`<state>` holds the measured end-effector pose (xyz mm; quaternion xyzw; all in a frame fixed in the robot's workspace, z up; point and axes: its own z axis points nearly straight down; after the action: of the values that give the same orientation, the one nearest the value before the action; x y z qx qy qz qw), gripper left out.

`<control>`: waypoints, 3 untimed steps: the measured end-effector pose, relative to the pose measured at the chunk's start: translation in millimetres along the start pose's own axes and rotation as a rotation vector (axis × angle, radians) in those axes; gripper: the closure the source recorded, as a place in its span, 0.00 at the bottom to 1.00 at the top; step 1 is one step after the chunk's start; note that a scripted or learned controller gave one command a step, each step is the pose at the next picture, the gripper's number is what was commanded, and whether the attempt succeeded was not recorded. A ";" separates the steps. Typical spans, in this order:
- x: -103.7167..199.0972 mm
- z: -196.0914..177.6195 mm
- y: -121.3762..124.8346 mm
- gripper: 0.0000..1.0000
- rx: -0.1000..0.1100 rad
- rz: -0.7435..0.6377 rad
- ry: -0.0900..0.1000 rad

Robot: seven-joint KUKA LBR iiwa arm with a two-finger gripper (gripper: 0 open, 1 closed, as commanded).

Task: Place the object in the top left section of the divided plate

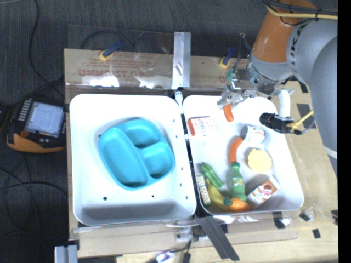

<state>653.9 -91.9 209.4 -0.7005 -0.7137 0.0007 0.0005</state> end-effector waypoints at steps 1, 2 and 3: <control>56.2 26.3 15.0 1.00 0.001 -0.018 -0.002; 132.3 26.1 16.4 1.00 0.000 -0.220 -0.002; 163.5 26.5 -69.8 1.00 0.001 -0.458 0.001</control>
<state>581.0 70.2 183.0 -0.5202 -0.8540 0.0004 0.0012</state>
